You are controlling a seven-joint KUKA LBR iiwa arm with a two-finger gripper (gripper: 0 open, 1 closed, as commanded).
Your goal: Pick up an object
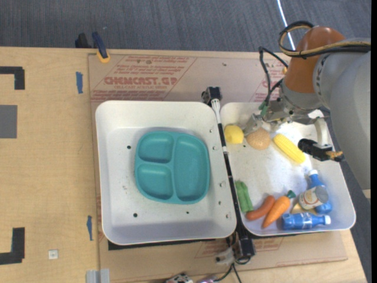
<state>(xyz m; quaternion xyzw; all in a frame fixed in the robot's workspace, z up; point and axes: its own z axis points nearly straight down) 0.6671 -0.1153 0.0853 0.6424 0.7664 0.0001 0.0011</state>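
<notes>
Cardboard bench (47, 158) holds two white bins (112, 158); the gripper (259, 119), its state unclear, hangs over the right bin's (265, 173) crowded far edge, centre bare.

There are two white bins (112, 158) (339, 175) side by side on the bench. The left bin holds one teal plate (172, 165), and that plate has three compartments. The right bin holds the rest: one yellow lemon (234, 134), one round tan piece (258, 139) that may be a potato or a bread roll, one yellow corn cob (288, 148), one green pod (242, 195), and two orange carrots (258, 211) (278, 209) lying together. There are two blue bottles (303, 220) (317, 186) in the near right corner, and one small round pale thing (308, 200) sits between them, too small to identify.
</notes>
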